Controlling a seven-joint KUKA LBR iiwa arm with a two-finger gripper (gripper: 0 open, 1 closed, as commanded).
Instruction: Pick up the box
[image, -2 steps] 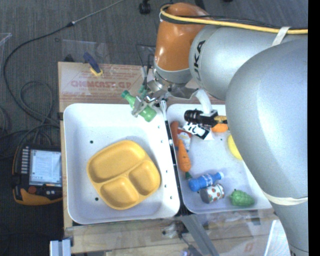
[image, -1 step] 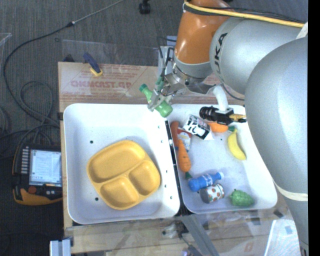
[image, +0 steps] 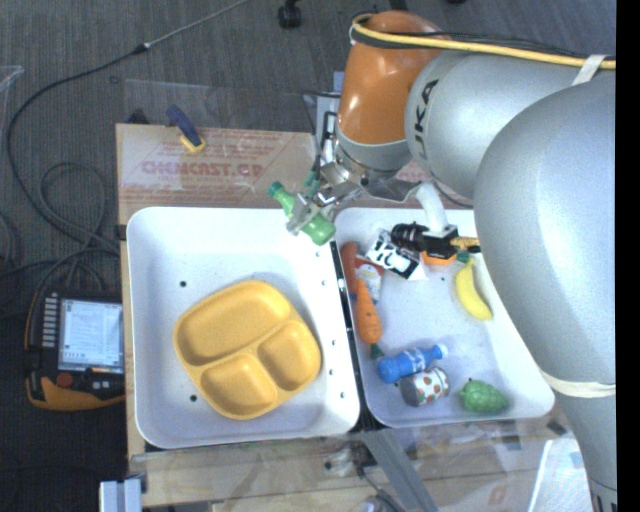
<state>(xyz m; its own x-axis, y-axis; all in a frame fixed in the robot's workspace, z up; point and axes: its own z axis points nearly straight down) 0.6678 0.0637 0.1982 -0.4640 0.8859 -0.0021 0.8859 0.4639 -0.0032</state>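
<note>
The box (image: 389, 256), a small white carton with black print, lies tilted in the right bin (image: 520, 372). It is close to the rear wall, just beside the top end of the carrot (image: 366, 308). It sits among loose clutter: a banana (image: 472, 291) to its right, and a blue bottle (image: 409, 362) nearer the front. These look scattered rather than arranged, so the box has neighbours on more than one side.

The left bin (image: 142, 300) carries only a yellow divided plate (image: 248, 347), which plays no part in this job.

The hand (image: 302, 213) hangs over the rear of the seam between the two bins, left of the box and apart from it. Its green fingers (image: 319, 231) are spread, and nothing shows between them — no grasp has been made. The arm comes in from the right, its orange band directly above the wrist. The wrist is turned so that the fingers line up on a diagonal.

By my reading the hand needs to shift right before it descends. The carrot is the likeliest thing to get nudged — or pinched by mistake.
</note>
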